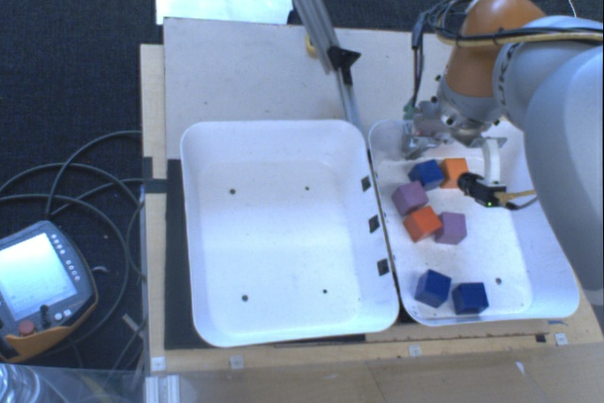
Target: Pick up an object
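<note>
metal two-finger gripper sits low at the right white plastic bin's far corner; honestly can't tell its state; small blue cube just beside it

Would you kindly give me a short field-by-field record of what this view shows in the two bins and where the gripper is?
left bin: holds no blocks
right bin: seven blocks
blue blocks: three, one near the far end, two at the near end
orange blocks: two
purple blocks: two
gripper: over the right bin's far end, beside the far blue block
held object: none seen
</note>
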You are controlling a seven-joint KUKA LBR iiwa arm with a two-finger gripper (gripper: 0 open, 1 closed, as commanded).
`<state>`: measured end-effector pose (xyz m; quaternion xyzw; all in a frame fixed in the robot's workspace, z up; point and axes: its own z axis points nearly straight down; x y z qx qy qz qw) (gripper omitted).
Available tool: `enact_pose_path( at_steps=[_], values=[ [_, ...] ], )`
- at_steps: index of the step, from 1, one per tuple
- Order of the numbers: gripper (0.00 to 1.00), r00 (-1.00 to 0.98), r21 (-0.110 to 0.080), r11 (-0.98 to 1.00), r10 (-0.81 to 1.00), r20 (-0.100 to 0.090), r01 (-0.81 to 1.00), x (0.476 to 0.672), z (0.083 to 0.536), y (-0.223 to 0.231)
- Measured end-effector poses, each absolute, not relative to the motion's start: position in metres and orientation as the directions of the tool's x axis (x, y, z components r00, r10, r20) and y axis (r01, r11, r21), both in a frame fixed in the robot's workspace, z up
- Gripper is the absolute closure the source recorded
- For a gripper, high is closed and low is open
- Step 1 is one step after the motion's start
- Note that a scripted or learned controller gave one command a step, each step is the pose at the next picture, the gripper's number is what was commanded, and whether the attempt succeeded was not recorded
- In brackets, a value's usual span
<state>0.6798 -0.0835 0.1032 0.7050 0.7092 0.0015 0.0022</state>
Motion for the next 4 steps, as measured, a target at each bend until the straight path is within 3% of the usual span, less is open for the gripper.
enact_pose_path(
  at_steps=[3, 4],
  values=[
    [1.00, -0.005, 0.008, 0.005, 1.000, -0.001, 1.000, 0.690, 0.272, -0.092],
    [1.00, -0.009, 0.000, 0.009, 1.000, 0.001, 1.000, 0.670, 0.254, -0.044]
  ],
)
